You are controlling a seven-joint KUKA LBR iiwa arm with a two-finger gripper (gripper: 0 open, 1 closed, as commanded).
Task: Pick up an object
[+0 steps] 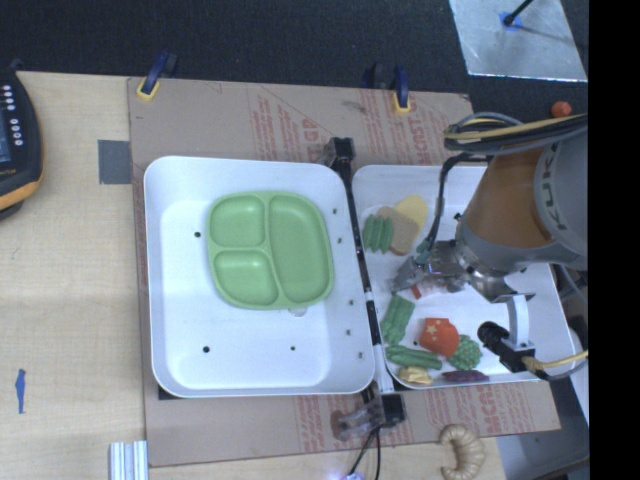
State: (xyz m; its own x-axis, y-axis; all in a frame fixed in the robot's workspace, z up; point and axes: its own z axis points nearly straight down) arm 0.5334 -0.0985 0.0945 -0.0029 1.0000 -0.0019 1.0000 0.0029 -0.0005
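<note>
Toys lie piled in the right bin (392, 181): green pod (378, 232) and yellow piece (410, 211) near its back-left corner, tan piece (403, 236) touching both. Green cucumber (397, 318) along the left wall, tilted. Red tomato (438, 335) toward the front edge, green leafy piece (466, 351) just beside it, green bean (420, 358) in front of the tomato, small yellow bit (417, 375) and purple piece (463, 375) against the front wall. Gripper (425, 273) is low over the bin's middle, between the tan piece and the cucumber; open or closed, cannot tell, and nothing is visibly held. Arm (515, 208) comes in over the bin's right side. Left bin (170, 298) carries a green divided plate (270, 248), three compartments, sitting toward its back half. Cardboard sheet (250, 108) under both bins, clamps (153, 76) on its back edge. Black-orange pendant (15, 138) at the bench's left edge.
</note>
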